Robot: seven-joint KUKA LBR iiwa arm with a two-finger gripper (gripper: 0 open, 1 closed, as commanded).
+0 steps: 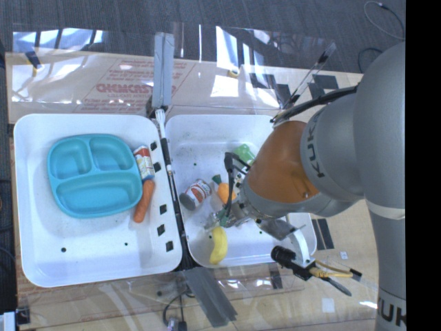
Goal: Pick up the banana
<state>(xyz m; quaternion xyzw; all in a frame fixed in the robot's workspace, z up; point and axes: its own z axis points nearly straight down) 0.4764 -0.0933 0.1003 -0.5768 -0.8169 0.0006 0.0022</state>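
The yellow banana (218, 245) lies in the right bin (200, 133), close to its front wall, pointing roughly front to back. My gripper (225, 216) hangs just above and behind the banana's far end, under the orange band of the arm (279, 171). The wrist hides much of the gripper. Nothing can be seen held in it.
Around the gripper in the right bin are a small tin can (196, 192), an orange item (224, 193) and a green item (244, 154). The left bin (27, 205) holds a blue divided plate (93, 174), a carrot (143, 200) and a small labelled container (143, 163).
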